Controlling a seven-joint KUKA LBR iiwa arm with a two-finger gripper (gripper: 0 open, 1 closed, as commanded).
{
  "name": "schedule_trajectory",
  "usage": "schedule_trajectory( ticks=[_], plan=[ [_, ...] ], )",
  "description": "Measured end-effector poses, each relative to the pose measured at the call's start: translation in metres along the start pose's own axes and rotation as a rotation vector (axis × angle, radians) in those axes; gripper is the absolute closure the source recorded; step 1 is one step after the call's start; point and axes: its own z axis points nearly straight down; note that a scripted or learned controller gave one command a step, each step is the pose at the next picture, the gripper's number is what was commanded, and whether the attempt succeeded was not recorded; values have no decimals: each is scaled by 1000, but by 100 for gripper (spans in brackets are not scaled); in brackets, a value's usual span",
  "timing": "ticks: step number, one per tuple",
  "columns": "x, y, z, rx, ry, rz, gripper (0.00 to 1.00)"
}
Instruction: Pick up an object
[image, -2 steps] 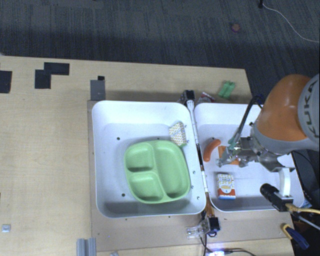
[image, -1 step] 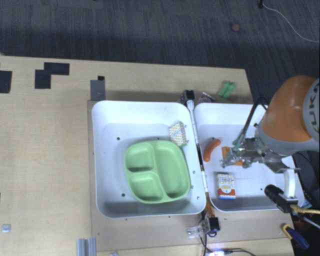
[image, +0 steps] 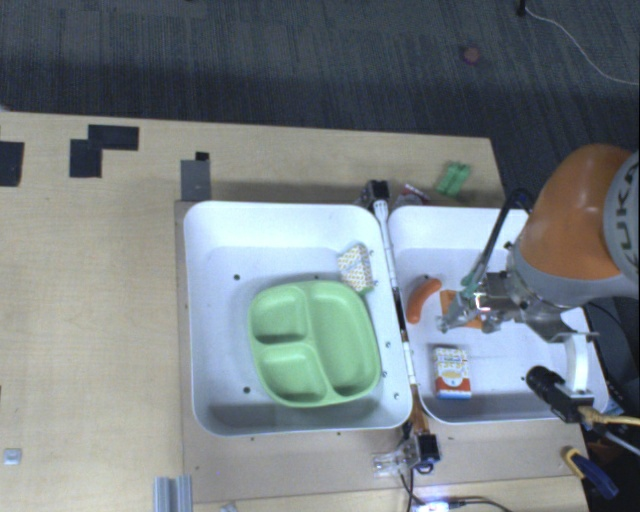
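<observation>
Two bins; my arm reached in from the right over the right bin (image: 500, 225). Gripper (image: 468, 312) hung low just beside the orange sausage (image: 423, 298), small carton (image: 452, 371) below it. Finger state: couldn't tell.

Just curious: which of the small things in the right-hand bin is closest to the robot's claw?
The orange sausage-shaped piece, just left of the gripper. The small carton lies farther off, toward the bin's near edge.

Two white bins (image: 215, 300) are counted. One green divided plate (image: 314, 341), one patterned packet (image: 355, 265), one orange sausage (image: 423, 297) and one small carton (image: 452, 372) are seen.
</observation>
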Motion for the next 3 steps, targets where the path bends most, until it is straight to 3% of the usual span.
schedule_trajectory(
  ticks=[2, 3],
  plan=[
    [-23, 4, 20, 2, -1, 4, 100],
    [-23, 4, 20, 2, 0, 3, 0]
  ],
)
